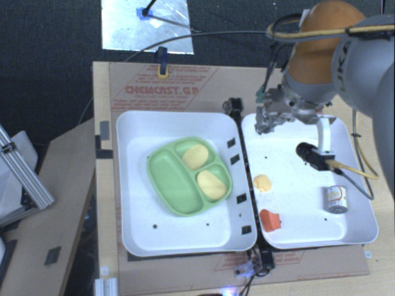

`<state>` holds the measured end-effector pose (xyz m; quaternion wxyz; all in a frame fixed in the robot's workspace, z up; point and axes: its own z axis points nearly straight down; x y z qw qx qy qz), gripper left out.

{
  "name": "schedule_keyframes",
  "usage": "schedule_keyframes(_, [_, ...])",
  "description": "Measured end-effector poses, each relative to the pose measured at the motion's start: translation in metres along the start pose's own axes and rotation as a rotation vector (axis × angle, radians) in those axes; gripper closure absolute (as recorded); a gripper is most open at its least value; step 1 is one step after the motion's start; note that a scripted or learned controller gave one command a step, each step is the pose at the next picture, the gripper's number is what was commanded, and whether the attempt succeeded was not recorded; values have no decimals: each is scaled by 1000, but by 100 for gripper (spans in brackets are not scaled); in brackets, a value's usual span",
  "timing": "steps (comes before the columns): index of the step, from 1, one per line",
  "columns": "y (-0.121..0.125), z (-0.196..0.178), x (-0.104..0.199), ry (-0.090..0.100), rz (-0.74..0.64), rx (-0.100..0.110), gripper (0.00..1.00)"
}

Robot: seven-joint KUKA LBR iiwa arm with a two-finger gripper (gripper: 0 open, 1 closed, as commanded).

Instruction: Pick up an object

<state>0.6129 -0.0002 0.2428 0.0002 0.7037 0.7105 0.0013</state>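
My gripper hangs over the far left corner of the right bin, with nothing seen in it. Nearer the front in that bin lie a small yellow lump by the left wall, a red-orange piece at the front left, and a small silver can at the right. The yellow lump is well in front of the gripper. A green divided plate sits in the left bin and holds two yellow food pieces in its right compartments.
The bins' shared middle wall carries black clips. The grey arm with its orange band comes in from the upper right over the right bin's far edge. A foil sheet lies beyond the bench.
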Motion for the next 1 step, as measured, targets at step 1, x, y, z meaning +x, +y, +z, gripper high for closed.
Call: schedule_keyframes(1, [0, 9, 64, 1, -1, 1, 100])
